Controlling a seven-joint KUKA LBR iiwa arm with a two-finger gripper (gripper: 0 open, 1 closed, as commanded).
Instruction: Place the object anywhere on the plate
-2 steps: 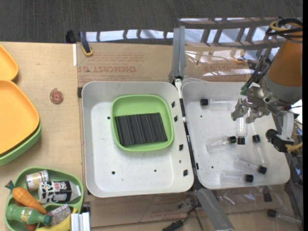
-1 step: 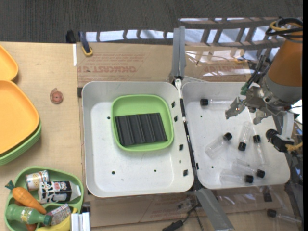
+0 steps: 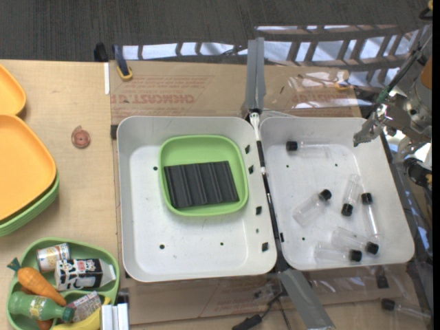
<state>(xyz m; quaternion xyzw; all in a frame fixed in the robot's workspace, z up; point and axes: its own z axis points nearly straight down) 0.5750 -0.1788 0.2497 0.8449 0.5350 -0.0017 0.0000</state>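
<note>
1. The gripper [image 3: 366, 132] hangs over the far right corner of the right bin [image 3: 385, 253], at the end of the arm [image 3: 419, 91] reaching in from the right. Whether it is released or clenched cannot be told; nothing visible sits in it.
2. The green plate [image 3: 202, 147] lies in the left bin [image 3: 137, 253], toward its far edge, carrying a dark ribbed mat [image 3: 203, 184] across its middle.
3. Six clear vials with black caps lie scattered in the right bin:
   - one vial [image 3: 306, 146] near the far edge;
   - one vial [image 3: 311, 207] at the middle;
   - two vials [image 3: 350, 196] and [image 3: 369, 212] side by side toward the right edge;
   - two vials [image 3: 352, 239] and [image 3: 337, 254] near the near right corner.
4. None of the vials touches the plate; all rest on the right bin's floor.
</note>
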